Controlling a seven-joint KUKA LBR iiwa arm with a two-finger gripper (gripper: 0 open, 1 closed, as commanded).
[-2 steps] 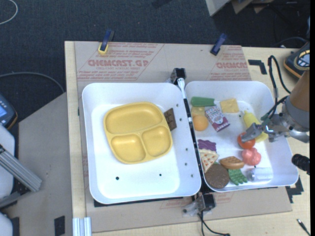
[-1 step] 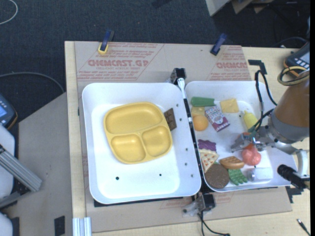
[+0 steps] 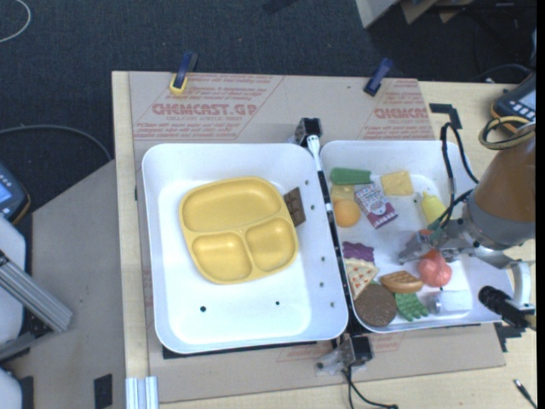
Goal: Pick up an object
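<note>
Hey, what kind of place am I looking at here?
Probably a robotics lab bench set up for grasping trials: a robot arm reaches over two white bins, toy food and a yellow divided tray fill them, and clamps hold cardboard to the bench.

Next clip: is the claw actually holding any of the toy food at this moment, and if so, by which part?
Cannot be told. The claw is low in the right bin, right above the red tomato, but no item is seen between its tips.
</note>
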